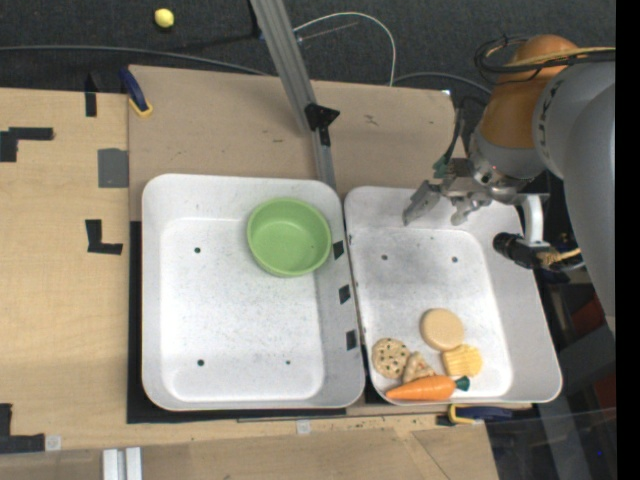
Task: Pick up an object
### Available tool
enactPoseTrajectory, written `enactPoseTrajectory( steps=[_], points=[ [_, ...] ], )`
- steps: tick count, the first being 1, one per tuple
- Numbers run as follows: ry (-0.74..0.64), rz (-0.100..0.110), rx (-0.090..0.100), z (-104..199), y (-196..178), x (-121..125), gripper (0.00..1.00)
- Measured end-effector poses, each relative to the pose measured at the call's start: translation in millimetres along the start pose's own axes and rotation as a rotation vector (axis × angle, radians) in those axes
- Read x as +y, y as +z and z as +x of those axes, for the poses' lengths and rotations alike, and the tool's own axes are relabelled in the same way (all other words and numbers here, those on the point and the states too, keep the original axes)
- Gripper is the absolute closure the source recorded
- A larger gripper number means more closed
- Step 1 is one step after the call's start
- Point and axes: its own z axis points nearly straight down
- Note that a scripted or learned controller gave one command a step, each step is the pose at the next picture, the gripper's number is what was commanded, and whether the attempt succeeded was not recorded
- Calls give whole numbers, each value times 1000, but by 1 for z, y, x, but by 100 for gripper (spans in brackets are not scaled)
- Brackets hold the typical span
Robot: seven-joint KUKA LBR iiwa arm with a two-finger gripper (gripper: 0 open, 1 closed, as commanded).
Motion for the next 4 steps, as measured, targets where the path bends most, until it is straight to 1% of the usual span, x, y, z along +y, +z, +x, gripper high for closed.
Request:
enactPoseTrajectory(
  steps=[1, 2, 3, 4],
  points=[
    [0, 0, 0, 1, 55, -1, 0],
    [-2, -5, -1, 2, 41, 0, 100],
    [1, -10, 0, 0, -2, 1, 100],
    [0, -13, -1, 9, -61, 6, 100]
  ],
)
